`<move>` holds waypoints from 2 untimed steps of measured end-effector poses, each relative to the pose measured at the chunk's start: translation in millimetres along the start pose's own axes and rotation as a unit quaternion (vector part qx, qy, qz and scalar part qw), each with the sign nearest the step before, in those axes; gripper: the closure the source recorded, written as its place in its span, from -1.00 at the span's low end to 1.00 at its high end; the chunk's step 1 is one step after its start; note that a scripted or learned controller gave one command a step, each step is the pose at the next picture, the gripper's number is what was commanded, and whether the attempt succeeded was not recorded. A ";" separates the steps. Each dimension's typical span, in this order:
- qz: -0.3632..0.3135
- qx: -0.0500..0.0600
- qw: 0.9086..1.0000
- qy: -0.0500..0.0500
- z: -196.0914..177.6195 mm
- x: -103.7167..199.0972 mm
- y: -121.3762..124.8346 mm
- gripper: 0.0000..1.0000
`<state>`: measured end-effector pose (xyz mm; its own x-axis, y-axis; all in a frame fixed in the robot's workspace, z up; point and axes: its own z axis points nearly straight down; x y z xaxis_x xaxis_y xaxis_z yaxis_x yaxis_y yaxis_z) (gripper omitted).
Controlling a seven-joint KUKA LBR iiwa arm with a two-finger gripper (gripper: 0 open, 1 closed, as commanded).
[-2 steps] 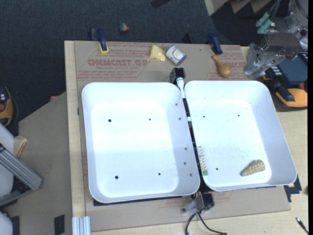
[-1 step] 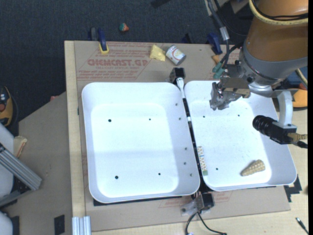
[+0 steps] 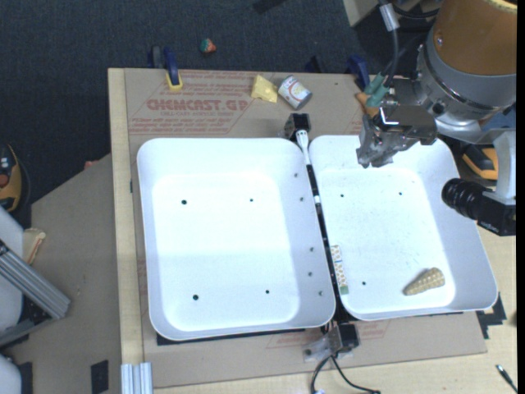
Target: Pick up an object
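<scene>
The arm (image 3: 480,35) enters from the upper right of the camera view. Its broad orange band sits at the top right corner, with the grey wrist section directly beneath it. Cables run from the upper edge down along the wrist's left side. The wrist narrows to a metal mounting block, below which the tool (image 3: 376,156) points downward and slightly left. The tool tip is positioned low over the far left corner area of the right-hand bin. Nothing is visible between its fingers. The finger spacing cannot be determined at this resolution.
</scene>
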<state>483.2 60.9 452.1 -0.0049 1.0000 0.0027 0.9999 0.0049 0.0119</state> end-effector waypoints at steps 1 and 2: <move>0.000 0.014 1.000 -0.002 153.5 57.2 23.4 1.00; 0.000 -0.001 1.000 0.001 36.9 94.0 38.8 1.00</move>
<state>522.1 155.1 416.0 -0.0049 1.0000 0.0047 0.9999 0.0048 0.0146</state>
